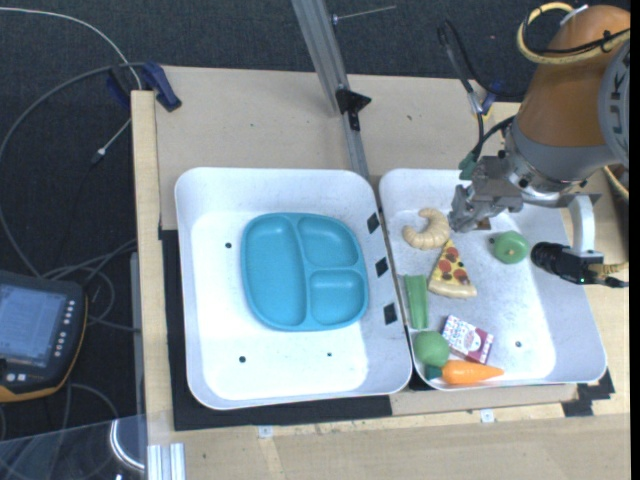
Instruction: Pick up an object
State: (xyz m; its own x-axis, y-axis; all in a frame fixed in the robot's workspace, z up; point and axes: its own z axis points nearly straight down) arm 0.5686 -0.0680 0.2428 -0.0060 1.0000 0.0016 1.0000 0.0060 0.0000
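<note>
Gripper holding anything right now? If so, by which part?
Cannot be told. The gripper sits low beside the croissant, with nothing visibly gripped.

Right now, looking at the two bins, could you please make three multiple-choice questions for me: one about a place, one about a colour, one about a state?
1. Where does the blue plate lie?
A. in the left bin
B. in the right bin
C. on the bench outside the bins

2. What colour is the carrot?
A. purple
B. orange
C. white

3. Where is the gripper?
A. over the left bin
B. over the bench outside the bins
C. low over the right bin, beside the croissant

Answers:
1. A, the plate rests in the middle of the left bin.
2. B, it is orange and lies at the right bin's near edge.
3. C, the gripper hangs just right of the croissant, above the pizza slice.
</note>
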